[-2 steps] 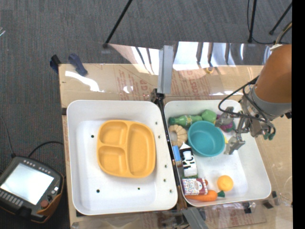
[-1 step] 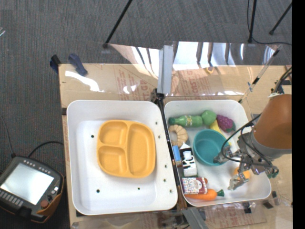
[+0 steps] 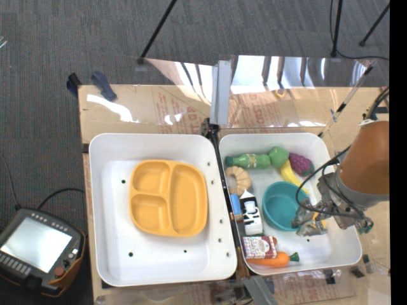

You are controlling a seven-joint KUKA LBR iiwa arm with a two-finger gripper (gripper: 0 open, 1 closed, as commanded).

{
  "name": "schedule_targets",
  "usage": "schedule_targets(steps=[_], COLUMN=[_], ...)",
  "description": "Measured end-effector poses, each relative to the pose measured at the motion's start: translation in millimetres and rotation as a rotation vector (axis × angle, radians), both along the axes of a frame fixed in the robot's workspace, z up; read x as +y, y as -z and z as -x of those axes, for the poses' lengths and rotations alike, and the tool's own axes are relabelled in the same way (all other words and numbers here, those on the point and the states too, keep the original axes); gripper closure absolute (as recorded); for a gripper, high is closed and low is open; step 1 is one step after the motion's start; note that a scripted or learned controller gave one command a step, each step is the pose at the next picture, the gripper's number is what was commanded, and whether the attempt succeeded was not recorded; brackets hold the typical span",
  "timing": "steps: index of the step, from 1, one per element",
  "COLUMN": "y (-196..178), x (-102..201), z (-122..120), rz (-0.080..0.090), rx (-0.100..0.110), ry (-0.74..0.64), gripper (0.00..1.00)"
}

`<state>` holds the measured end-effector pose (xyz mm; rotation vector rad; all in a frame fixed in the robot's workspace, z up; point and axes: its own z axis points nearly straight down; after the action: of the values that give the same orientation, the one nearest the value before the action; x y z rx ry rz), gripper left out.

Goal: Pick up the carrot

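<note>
Camera view: the right-hand bin (image 3: 341,250) is the landmark; every place below is given relative to it.
Carrot: the carrot (image 3: 272,259) lies flat in that bin's near part, close to the front wall, green top pointing toward the arm's side, just beside a small red-and-white carton (image 3: 259,244).
Gripper: the gripper (image 3: 310,223) hangs inside the same bin, farther back than the carrot and toward the arm's side, at the rim of a teal bowl (image 3: 280,206).
Fingers: whether they are spread or pressed together cannot be told; nothing can be seen between them.
Done: the arm is down at bin level, but apart from the carrot.
Left: by my judgement nearly all of it, namely moving toward the front wall over the carrot, closing on it and lifting.
Neighbours: a yellow divided plate (image 3: 168,197) sits in the bin to the other side of the landmark.
</note>
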<state>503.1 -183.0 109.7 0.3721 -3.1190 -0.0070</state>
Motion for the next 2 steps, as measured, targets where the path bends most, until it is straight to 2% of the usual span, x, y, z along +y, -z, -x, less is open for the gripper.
schedule_targets(steps=[1,2], y=[-31.8,-30.5], x=[-4.1,-3.8], z=[-55.5,-54.7], rz=[0.003,0.002], rx=[-0.005,-0.002], ry=[0.064,0.064], gripper=[1.0,0.0])
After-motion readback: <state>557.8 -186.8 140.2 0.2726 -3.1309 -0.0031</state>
